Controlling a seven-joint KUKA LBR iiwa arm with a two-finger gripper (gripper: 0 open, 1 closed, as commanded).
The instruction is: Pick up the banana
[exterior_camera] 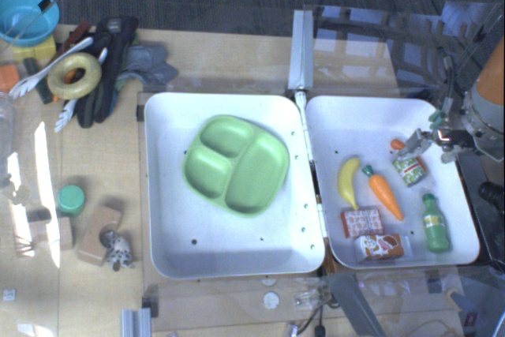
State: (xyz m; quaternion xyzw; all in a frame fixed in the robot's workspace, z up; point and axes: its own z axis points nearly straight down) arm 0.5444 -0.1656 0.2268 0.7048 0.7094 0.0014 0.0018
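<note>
**Banana lies in the right bin, gripper off to the far side**

The banana (348, 181) lies in the right bin (371, 116), near that bin's left wall, its length running roughly top to bottom of the view with a slight curve. Just beside it on the right is a toy carrot (384, 194), lying at a slant, close to the banana but not clearly touching it. Below the 2 sit 2 small food packets: a red one (362, 221) and, under it, a carton (382, 247) with red and white print. A green bottle (434, 223) stands near the bin's right wall, and a small green-and-red box (409, 169) lies above the carrot, tilted.

The gripper (432, 137) hangs over the upper right part of this bin, well apart from the banana, with the green-and-red box just below it. Whether it is spread or pressed together cannot be told from this angle; nothing is visibly pinched.

The left bin (170, 249) holds a green divided plate (236, 163) with 3 compartments, sitting near its middle.
</note>
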